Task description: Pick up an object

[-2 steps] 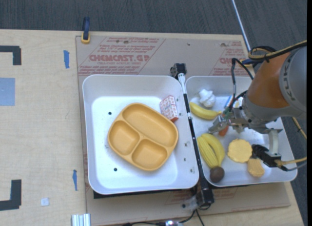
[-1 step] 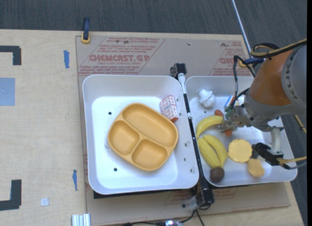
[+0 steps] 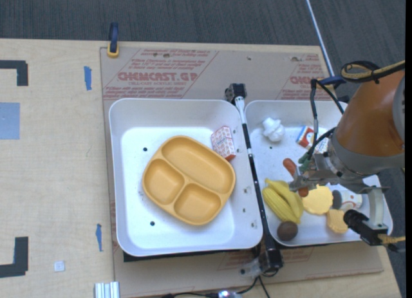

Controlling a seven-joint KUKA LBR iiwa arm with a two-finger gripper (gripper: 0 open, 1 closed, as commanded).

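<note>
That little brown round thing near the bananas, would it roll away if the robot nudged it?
Probably. The brown ball looks round and smooth, so a nudge would likely roll it. It lies against the bananas near the right bin's front wall, which may stop it. It looks small, so likely light.

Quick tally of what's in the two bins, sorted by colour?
Yellow: 4, namely tray, bananas, round piece, small piece
White: 1, lump
Red-and-white: 2, packet, carton
Red: 1, sausage
Brown: 1, ball
Total: 9
</note>
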